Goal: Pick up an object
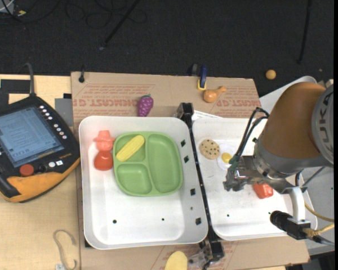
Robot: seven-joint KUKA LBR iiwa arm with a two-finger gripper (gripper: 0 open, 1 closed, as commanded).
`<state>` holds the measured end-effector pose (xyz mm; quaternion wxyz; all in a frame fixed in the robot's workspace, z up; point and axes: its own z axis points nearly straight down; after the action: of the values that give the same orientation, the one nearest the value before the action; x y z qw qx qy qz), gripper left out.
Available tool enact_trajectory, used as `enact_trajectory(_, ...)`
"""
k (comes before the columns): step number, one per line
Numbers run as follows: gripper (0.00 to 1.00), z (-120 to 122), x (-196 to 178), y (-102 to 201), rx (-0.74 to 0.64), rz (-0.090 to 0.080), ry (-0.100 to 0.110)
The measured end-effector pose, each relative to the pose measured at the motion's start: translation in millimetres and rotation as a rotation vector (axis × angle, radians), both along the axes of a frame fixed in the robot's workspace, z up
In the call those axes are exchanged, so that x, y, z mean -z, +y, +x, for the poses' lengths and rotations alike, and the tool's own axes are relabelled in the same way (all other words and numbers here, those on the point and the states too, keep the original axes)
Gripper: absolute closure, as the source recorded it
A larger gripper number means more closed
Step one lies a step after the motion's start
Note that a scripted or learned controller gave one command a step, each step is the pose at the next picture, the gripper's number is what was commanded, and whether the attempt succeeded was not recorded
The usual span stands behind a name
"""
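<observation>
The dark two-finger tool (234, 180) hangs low in the right white bin (236, 229), likely poised to pick. The small red plastic block (263, 191) lies just beside it at four o'clock, ungrasped.

The one camera sits fixed above the desk (22, 229) and looks down at a slant, so the far edge runs along the top of the frame against dark floor. Both bins fit inside the frame, the left bin (101, 218) near the middle and the right bin (242, 224) toward the right side. The arm (296, 131) comes in from the right and bulks large there. The view is near enough to make out small items.
</observation>
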<state>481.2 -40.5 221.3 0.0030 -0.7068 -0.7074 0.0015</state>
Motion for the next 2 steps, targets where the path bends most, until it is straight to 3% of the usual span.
enact_trajectory(1,1.0,2.5,-15.8,2.9,0.001,-0.001,-0.005)
enact_trajectory(2,1.0,0.5,2.5,9.4,0.004,-0.001,-0.002)
